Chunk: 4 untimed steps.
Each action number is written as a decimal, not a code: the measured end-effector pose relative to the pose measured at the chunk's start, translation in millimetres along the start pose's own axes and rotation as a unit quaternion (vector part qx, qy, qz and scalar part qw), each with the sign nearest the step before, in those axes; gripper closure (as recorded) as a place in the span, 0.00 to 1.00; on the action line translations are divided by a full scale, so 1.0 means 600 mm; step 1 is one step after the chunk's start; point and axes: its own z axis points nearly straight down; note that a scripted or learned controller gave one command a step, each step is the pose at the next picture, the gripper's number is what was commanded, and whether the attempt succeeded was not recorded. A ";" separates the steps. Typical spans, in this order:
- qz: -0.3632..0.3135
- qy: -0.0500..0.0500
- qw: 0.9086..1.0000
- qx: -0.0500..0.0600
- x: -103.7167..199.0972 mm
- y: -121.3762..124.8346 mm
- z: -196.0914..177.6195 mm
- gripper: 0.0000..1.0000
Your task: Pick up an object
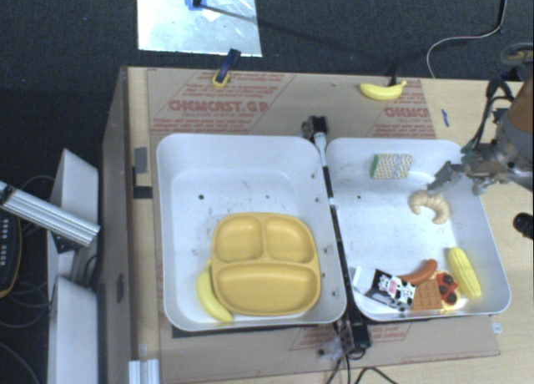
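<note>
From my seat, the desk (pixel 275 94) wore printed brown cardboard, and two white bins sat on it side by side, left bin (pixel 179 207) touching right bin (pixel 492 278). A yellow banana (pixel 382 89) lay on the cardboard behind the right bin.

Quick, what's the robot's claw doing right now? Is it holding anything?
Gripper: above the croissant in the right bin; whether it grips anything cannot be told.
</note>
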 end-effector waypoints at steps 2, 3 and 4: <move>0.001 0.000 1.000 0.001 -0.015 -0.004 0.144 0.00; 0.000 -0.001 1.000 -0.001 -0.015 -0.001 0.125 1.00; 0.000 -0.002 1.000 -0.006 -0.010 0.078 0.187 1.00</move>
